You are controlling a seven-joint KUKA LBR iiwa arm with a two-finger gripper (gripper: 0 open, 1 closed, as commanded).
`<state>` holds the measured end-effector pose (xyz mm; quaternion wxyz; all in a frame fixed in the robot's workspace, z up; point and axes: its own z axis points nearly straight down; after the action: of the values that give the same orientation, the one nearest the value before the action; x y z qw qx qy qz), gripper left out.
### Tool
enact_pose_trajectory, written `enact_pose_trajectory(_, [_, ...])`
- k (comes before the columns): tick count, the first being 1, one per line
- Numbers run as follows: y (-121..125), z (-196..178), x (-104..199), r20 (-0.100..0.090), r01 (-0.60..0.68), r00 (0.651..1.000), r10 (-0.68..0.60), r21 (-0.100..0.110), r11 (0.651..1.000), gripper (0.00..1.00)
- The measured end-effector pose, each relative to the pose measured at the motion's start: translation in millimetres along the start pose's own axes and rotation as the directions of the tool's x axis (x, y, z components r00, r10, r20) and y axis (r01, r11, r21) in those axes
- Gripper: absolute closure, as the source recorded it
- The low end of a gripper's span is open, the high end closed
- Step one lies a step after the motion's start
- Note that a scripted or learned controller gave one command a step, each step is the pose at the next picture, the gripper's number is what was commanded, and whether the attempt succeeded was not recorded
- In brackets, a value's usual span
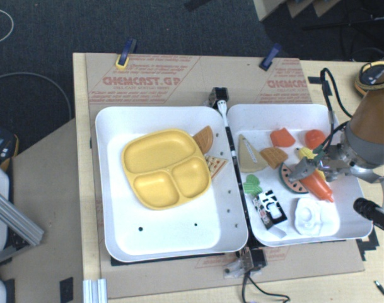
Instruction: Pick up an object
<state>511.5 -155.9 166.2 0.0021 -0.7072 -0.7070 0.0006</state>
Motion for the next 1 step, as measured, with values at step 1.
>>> enact_pose_trajectory(1, [-7.0,61.1,3.0,-0.001,-0.001,1.0,0.001,0.003,1.0,0.0])
